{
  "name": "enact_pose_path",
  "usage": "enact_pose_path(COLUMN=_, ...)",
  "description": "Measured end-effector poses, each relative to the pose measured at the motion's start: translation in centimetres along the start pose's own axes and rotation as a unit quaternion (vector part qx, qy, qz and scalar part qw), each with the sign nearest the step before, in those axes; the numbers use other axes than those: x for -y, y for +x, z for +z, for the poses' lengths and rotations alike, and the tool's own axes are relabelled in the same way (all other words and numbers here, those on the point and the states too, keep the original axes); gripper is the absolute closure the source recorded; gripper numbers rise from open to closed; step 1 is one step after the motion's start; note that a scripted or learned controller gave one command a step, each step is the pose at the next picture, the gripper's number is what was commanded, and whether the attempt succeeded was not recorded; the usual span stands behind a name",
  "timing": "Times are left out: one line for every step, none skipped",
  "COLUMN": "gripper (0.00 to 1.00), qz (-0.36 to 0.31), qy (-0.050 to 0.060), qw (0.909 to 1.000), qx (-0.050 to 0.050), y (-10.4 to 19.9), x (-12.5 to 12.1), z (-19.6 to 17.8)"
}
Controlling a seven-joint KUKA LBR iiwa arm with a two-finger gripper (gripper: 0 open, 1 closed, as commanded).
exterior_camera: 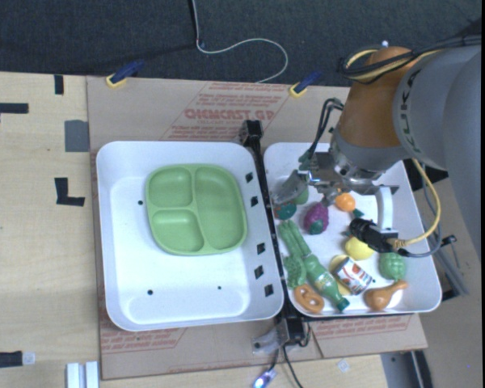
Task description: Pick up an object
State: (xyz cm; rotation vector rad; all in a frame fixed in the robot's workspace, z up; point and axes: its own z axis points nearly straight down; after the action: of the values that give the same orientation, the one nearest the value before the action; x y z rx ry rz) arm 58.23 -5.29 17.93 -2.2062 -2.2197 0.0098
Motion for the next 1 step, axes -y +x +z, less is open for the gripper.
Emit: enact_pose_path(gripper=1.00, qz=0.001, qy=-0.005, qw=1.0000, qx=0.002, y=-0.39, x=-0.31, z=-1.43)
